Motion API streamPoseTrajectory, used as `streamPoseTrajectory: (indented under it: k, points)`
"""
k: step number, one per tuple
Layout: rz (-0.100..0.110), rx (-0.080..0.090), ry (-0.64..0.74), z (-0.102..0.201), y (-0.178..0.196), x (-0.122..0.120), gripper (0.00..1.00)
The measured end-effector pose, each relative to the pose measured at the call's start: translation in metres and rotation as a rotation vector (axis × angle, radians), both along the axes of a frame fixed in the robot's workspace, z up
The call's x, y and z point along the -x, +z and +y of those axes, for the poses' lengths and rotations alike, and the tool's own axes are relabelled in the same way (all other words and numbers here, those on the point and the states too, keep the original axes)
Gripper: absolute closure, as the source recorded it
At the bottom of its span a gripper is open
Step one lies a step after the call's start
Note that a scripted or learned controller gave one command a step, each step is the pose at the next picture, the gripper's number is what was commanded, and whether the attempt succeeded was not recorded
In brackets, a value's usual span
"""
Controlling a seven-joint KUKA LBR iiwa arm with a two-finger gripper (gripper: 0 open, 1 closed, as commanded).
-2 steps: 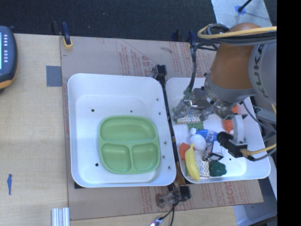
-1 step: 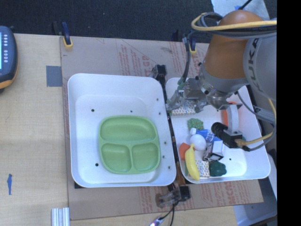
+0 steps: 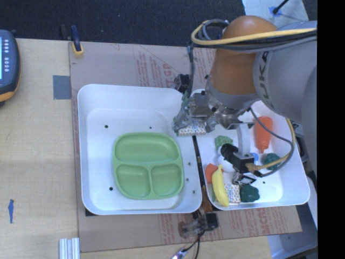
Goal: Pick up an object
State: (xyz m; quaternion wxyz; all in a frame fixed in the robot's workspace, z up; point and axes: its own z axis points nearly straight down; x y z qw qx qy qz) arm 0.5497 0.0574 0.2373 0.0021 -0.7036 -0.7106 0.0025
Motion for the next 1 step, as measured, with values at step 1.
streamPoseTrajectory:
  k: [1]
  points:
    - [0.002, 0.002, -0.008, -0.0364, -0.005, 0.0381, 1.0]
